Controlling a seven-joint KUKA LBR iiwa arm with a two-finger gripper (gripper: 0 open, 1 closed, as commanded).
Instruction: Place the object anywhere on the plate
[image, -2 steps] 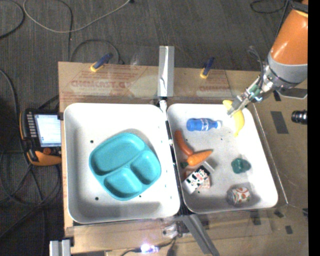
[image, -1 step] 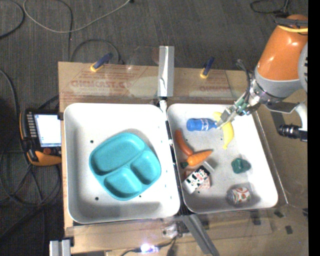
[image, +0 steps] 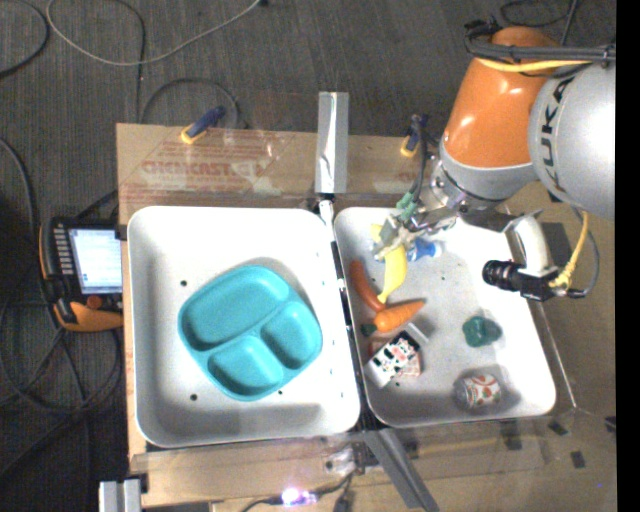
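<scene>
1. Nearest the camera, at the near edge of the right bin (image: 540, 395), sit a roundish white-and-red object (image: 479, 390) and, to its left, a small black-and-white patterned block (image: 396, 360).
2. Slightly farther in, a small dark green object (image: 481, 331) rests on the bin floor, well apart from the block.
3. In the left bin (image: 150, 300) lies the teal plate (image: 252, 329), with three compartments (nothing is on it), turned at a slant.
4. Toward the right bin's left wall, an orange carrot (image: 396, 315) lies just beside an orange-red chili-shaped piece (image: 362, 284); the two seem to touch near their lower ends.
5. Above them a yellow banana (image: 394, 263) stands tilted, its upper end up against the jaws (image: 412, 222).
6. The jaws hang over the far left part of the right bin; whether they are clenched on the banana or released, I cannot tell, since clutter (something blue and green there) hides the tips.
7. Farthest back, the arm's orange band (image: 490, 110) rises above the table (image: 200, 165).
</scene>
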